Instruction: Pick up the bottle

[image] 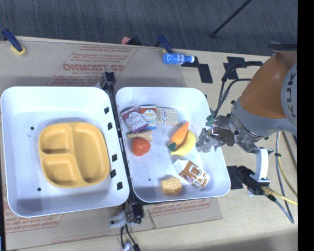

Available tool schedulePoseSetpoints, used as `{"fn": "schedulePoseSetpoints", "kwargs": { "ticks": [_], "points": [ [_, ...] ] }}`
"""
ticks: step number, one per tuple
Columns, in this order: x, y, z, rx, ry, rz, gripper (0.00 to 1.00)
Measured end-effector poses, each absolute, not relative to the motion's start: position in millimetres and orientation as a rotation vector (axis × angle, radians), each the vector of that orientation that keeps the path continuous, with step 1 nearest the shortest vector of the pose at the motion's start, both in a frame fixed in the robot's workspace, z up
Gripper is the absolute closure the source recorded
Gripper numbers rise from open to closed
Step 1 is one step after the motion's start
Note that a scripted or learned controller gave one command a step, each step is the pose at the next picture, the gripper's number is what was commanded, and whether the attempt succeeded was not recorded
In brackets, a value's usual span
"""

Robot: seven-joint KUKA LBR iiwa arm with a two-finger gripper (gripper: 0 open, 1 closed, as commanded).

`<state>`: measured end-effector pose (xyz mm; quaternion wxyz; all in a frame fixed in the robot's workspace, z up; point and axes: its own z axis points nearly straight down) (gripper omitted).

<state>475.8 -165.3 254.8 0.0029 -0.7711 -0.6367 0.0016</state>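
A small blue bottle (176, 59) with a pale cap lies on its side on the cardboard behind the right bin (162, 95), outside both bins. My gripper (208, 139) hangs at that bin's right wall, low over the rim and well in front of the bottle. It is just right of a yellow banana (185, 146) and an orange carrot (180, 132). The grey wrist and orange band (269, 90) rise behind it to the right.
The right bin also holds a red tomato (141, 147), several small food packets (149, 116), a cracker (171, 185) and an orange-and-white packet (193, 174). A yellow divided plate (73, 153) lies in the left bin (15, 109). Blue clamps (164, 44) grip the cardboard's far edge.
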Motion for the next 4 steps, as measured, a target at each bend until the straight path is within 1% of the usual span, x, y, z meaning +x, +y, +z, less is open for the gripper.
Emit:
{"fn": "schedulePoseSetpoints", "kwargs": {
  "ticks": [1,2,3,4],
  "points": [
    [476.0,-186.3,281.9,-2.649,-1.685,0.004,1.0],
    [476.5,-150.5,286.5,-2.873,-1.267,0.003,1.0],
    [476.3,-136.2,278.3,-3.033,-0.803,0.006,1.0],
    [476.5,-129.4,295.0,-3.122,-0.327,0.006,1.0]
  ]
}}
